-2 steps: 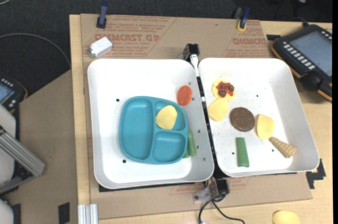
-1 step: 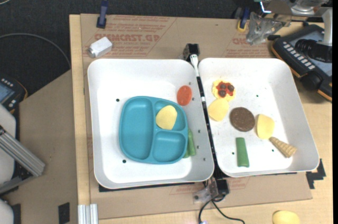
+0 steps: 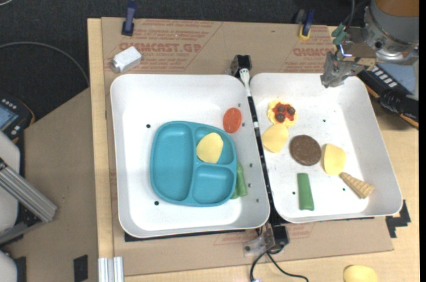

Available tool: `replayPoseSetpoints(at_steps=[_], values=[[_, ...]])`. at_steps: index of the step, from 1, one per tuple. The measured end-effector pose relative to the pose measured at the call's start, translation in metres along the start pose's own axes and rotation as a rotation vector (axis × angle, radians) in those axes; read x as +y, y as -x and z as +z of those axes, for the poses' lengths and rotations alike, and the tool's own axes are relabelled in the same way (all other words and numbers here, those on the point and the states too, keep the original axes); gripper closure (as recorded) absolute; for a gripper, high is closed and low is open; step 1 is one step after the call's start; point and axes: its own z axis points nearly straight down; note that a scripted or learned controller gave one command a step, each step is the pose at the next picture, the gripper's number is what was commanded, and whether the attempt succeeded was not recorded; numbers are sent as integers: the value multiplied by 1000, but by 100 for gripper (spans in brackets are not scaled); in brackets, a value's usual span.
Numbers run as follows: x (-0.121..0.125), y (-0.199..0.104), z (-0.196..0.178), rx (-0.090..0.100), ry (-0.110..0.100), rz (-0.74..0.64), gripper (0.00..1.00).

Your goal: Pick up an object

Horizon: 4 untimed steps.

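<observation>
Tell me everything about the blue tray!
The blue tray is a smooth, plastic-looking plate with rounded corners, split into three sections: one large on the left, two smaller on the right. It lies flat in the left bin, turned a little. A yellow piece sits in its upper right section. A green piece lies against its right edge. The orange piece lies just beyond its upper right corner.

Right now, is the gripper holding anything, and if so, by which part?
Nothing is held. The gripper hangs over the right bin's far edge, with no object between its fingers; the toy foods lie loose in the bins.
</observation>
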Motion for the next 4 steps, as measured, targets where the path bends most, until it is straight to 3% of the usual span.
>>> replayPoseSetpoints(at_steps=[1, 2, 3, 4], values=[[72, 27, 64, -2, 12, -5, 100], [52, 39, -204, -5, 34, -7, 100], [74, 33, -58, 3, -3, -7, 100], [28, -15, 33, 5, -3, -10, 100]])
